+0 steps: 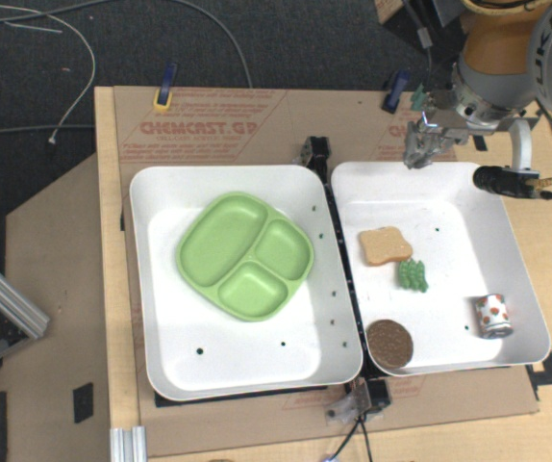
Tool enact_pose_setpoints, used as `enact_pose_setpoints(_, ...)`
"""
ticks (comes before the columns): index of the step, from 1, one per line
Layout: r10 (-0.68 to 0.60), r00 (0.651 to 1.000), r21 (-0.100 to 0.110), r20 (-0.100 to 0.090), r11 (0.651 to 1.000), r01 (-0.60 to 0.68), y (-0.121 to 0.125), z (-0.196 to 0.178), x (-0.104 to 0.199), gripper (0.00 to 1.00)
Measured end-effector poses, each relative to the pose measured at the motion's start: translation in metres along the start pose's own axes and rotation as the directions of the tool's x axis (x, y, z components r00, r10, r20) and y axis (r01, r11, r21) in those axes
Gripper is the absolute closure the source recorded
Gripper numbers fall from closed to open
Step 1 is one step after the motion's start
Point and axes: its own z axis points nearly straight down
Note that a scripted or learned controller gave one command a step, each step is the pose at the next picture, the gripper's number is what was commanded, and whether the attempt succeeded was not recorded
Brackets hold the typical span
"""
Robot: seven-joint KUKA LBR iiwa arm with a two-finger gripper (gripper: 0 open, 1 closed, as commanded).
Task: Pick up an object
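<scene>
Red-patterned can (491,316) lies tilted (long axis diagonal); tool (420,152) state unclear.

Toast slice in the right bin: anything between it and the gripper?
Nothing visible. The gripper hangs over the right bin's far rim, and bare white floor lies between it and the toast slice. The green broccoli piece sits on the toast's near side.
</scene>
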Motion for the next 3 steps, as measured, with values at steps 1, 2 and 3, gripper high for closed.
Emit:
enact_pose_setpoints(1, 0.000, 1.000, 0.003, -0.001, 1.000, 0.000, -0.009, 0.008, 0.059, 1.00)
enact_pose_setpoints(2, -0.001, 1.000, -0.002, -0.001, 1.000, 0.001, -0.009, -0.001, 0.107, 1.00)
enact_pose_setpoints(3, -0.002, 1.000, -0.002, -0.001, 1.000, 0.002, -0.010, -0.007, 0.168, 1.00)
